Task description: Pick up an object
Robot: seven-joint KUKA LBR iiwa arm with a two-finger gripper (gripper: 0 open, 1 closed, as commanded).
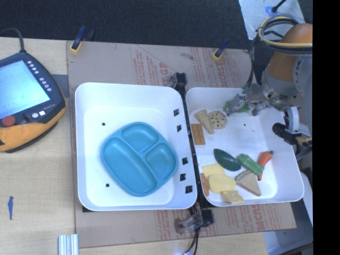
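The right white bin (pixel 276 195) holds several toy foods: a round cookie (pixel 217 120), a tan wedge (pixel 202 118), a brown cracker strip (pixel 197 134), a dark green leaf-shaped piece (pixel 227 159), a green pod (pixel 249 164), an orange carrot (pixel 265 157), yellow cheese pieces (pixel 221 183) and a bread slice (pixel 248 183). My gripper (pixel 245 103) hangs over the far part of this bin, just right of the cookie. A small green piece (pixel 231 107) sits at its left tip; I cannot tell whether it is gripped.
The left white bin (pixel 90 105) holds a blue divided plate (pixel 139 157). A black hinge strip (pixel 183 137) with clips runs between the bins. A control pendant (pixel 24 97) lies at the far left on the bench.
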